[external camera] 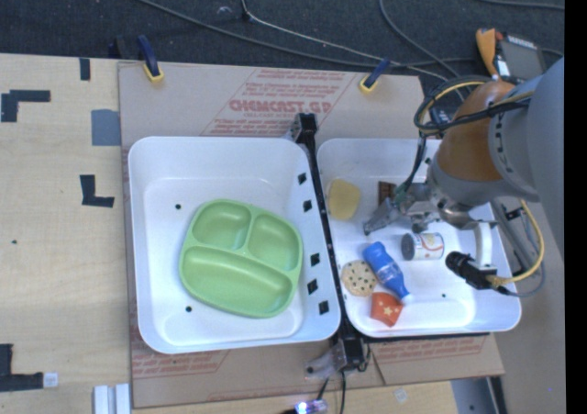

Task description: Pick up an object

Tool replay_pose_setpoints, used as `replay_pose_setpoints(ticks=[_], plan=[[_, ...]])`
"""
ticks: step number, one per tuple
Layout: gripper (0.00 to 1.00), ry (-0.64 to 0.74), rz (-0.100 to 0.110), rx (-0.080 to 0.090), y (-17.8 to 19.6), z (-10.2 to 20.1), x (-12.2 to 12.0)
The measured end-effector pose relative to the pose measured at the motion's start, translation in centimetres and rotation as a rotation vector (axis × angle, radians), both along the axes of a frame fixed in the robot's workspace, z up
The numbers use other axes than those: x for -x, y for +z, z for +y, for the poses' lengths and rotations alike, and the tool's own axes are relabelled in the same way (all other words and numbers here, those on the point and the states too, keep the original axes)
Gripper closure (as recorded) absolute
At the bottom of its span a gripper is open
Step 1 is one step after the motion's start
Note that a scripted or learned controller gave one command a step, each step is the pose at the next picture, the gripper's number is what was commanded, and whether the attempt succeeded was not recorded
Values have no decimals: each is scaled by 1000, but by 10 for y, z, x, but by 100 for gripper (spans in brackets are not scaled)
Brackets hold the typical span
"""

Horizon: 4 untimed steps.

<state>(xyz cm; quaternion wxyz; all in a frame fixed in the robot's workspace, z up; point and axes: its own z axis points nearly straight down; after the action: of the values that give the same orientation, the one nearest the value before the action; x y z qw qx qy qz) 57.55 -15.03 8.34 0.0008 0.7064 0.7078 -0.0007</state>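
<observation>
I see two white bins side by side on my counter (55,247). The left bin (151,173) holds a green plate (242,258) with three parts. The plate lies flat and takes up most of the bin floor.

The right bin (495,316) has the small things in it. A pale yellow piece (344,198) lies near the wall between the bins, toward the back. A round tan cookie (358,278) with dark spots lies nearer the front, close to that same wall. Just beside the cookie is a blue bottle (384,270), lying on its side at a slant. A red piece (386,309) sits right by the lower end of the bottle, near the front of the bin. A small white can (424,245) lies on its side just right of the bottle. A small brown thing (386,192) sits near the back, right of the yellow piece.

My arm (486,146) comes in from the right, grey with its orange band, and hangs over the right bin. The end effector (390,215) is low in the bin, between the yellow piece and the white can, just above the blue bottle. I cannot tell how it is set or if it grips anything. All the small things look like they lie on the bin floor.

A black cable (303,31) runs over the dark floor behind the counter.
</observation>
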Motion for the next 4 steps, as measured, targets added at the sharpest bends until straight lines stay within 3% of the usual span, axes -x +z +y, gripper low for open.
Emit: replay_pose_setpoints(ticks=[1,3,4], plan=[[100,0,-2,1,14,0,-1],[100,-2,-3,-1,101,-8,4],[100,0,-5,0,163,-5,-1]])
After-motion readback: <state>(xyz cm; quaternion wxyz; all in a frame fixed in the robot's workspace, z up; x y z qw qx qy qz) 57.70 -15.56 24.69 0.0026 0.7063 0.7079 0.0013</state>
